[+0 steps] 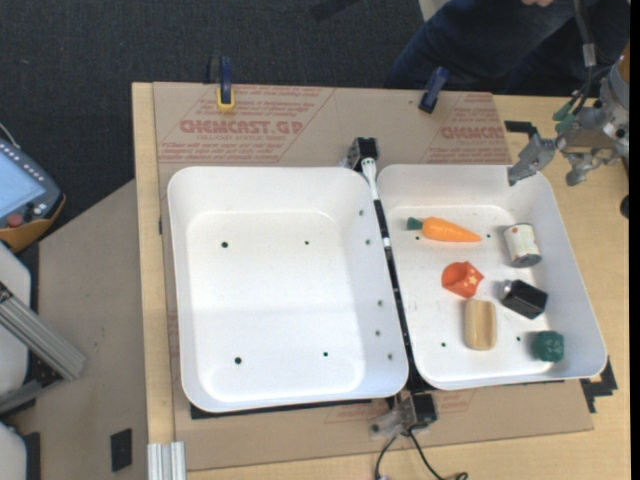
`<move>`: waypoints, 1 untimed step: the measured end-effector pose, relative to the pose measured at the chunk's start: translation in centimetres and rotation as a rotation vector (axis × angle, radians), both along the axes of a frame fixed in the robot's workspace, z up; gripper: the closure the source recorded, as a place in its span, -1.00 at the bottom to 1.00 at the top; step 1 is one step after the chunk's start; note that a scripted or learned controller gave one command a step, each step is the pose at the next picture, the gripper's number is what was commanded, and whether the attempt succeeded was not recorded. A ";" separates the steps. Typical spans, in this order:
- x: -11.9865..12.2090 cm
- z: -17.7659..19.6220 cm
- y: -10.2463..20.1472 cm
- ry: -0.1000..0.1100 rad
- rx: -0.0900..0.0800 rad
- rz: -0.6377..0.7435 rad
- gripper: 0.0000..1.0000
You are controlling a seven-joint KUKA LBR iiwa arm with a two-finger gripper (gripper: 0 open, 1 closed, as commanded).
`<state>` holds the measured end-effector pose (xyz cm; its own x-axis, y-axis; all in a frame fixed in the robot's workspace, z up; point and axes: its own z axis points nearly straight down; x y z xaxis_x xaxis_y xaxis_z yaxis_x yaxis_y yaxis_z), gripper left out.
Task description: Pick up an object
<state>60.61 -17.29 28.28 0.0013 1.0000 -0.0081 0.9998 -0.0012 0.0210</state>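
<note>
The bench (pixel 300 118) is topped with a brown cardboard sheet printed in red lettering, and two shallow white bins sit on it side by side, touching along their inner rims. The left bin (pixel 190 268) has a bare white floor with a few small dark holes. The right bin (pixel 565 228) holds six small things. A toy carrot (pixel 448 230), orange with a green top, lies near its far-left part. Just right of it, a small silver-grey can (pixel 521 245) lies on its side. Below the carrot sits a red-orange lump (pixel 462 278), and below that a tan wooden block (pixel 480 324) stands lengthwise. A black block (pixel 524 298) lies tilted between the can and the wooden block, and a dark green lump (pixel 547 345) sits near the bin's near-right corner. The gripper (pixel 553 165) hangs over the far-right rim of the right bin, its two grey fingers spread apart with nothing between them, well apart from every object.
</note>
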 end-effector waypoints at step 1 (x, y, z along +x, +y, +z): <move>5.3 -7.4 3.7 0.026 0.010 0.012 -1.00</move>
<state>65.87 -13.61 20.88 -0.0110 0.9999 0.0022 0.9999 0.0110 -0.0048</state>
